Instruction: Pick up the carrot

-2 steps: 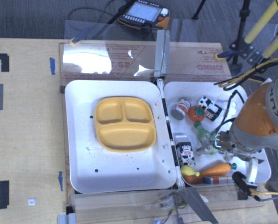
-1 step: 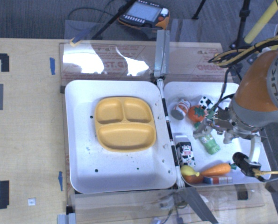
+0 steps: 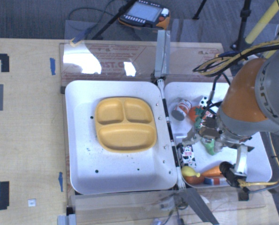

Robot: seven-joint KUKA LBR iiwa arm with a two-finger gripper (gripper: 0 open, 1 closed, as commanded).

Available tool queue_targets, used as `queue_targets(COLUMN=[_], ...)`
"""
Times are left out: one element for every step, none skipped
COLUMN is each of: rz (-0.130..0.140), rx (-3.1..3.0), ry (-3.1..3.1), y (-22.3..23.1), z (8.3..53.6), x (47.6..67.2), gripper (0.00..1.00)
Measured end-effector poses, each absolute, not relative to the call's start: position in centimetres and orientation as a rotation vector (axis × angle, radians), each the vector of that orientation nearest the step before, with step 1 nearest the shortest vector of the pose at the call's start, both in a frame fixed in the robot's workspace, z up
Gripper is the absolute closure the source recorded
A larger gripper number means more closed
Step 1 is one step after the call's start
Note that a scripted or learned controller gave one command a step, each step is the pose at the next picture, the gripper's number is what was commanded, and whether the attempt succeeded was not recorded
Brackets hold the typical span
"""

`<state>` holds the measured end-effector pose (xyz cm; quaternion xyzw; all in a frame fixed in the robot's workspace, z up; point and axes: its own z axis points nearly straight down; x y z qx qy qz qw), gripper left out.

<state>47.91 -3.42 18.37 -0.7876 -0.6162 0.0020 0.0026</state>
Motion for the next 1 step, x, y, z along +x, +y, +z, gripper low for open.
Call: queue_targets(rz=[0.002], rx=[-2.029], ry=[-2.393], y=[-2.12], z=[18.4], x=[47.92], gripper=[0.0])
